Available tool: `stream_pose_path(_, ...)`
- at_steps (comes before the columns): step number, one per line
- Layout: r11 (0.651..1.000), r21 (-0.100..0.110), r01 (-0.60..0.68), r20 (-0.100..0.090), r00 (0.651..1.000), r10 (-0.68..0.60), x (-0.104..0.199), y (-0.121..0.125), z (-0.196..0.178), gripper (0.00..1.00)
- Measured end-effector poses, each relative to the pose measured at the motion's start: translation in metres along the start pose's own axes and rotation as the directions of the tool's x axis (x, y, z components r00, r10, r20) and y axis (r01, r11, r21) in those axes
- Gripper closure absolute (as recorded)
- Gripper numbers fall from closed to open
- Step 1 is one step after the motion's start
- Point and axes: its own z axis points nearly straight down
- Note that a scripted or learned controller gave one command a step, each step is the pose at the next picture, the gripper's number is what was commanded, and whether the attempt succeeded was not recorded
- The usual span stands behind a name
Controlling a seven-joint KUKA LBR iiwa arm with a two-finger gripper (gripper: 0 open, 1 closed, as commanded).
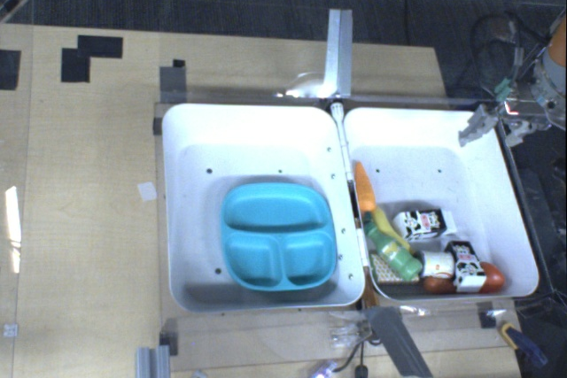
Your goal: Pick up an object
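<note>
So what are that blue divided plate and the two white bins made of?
The blue divided plate looks like moulded plastic: one even colour, soft rounded compartments, a dull sheen. The left bin and the right bin also look like plastic, smooth and matte white with rounded corners, though painted metal can't be ruled out from this view.

Two shallow white bins sit side by side on the bench, the left bin [182,190] and the right bin [425,146]. The left one holds one blue divided tray [278,235]. The right one holds one orange carrot [363,188], one green and yellow bottle [392,247], two black-and-white cartons [420,224] [466,265] and one reddish-brown piece [438,283] along its near edge.
</note>
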Motion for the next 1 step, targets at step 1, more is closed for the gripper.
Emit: stream_pose_path(1, 0.97, 0.002, -0.243, -0.001, 0.97, 0.243, 0.0487, -0.0407, 0.0948, 0.0)
